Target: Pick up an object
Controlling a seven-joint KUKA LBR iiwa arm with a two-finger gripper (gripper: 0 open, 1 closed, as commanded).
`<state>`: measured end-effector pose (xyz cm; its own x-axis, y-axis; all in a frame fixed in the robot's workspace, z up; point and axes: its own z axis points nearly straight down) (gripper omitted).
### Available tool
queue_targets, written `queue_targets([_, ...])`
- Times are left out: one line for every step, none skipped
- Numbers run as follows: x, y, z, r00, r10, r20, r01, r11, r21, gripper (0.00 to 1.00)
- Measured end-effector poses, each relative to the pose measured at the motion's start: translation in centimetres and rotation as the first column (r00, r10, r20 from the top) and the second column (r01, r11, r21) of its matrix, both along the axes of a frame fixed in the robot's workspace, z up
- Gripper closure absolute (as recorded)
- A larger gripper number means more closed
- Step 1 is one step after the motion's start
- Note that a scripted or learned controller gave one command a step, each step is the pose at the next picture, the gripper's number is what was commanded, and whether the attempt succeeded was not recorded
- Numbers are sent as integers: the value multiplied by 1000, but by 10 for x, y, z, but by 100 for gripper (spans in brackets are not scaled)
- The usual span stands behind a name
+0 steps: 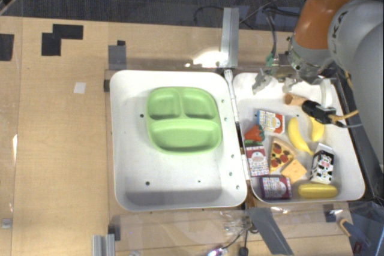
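Camera view showed the arm (336, 21) reaching in from the right, w/ the hand (271, 76) hanging over the back of the right bin (357, 180). We couldn't tell whether it was open or closed, and we saw nothing clearly caught in it. The pickable stuff sat toward the front of that bin, packed close: a banana (298, 135), a small carton w/ red print (270, 122), a pizza-slice toy (279, 156), a cheese-like wedge (295, 169), a black-and-white carton (323, 166), a yellow lemon-ish piece (317, 190), a dark jar-like thing (275, 187), another little box (256, 160), plus something red and green (254, 133) by the bin's left wall. The left bin (123, 129) carried a green divided plate (182, 118), on the counter (54, 147). To do this step well, we judged the hand should pick one target w/ free sides, e.g. the banana, line up across its narrow width, drop straight down, and avoid the neighbors touching it. Risk, imo: clipping the carton beside it or closing on air.
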<state>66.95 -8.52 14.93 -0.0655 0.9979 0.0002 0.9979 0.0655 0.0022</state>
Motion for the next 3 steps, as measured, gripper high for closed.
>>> queue_targets([-26,-31,-60,1000,15,9,-15,1000,-2,0])
queue_targets([-100,-35,-58,999,37,11,-37,999,-1,0])
queue_targets([-97,-34,-47,999,37,18,-37,999,-2,100])
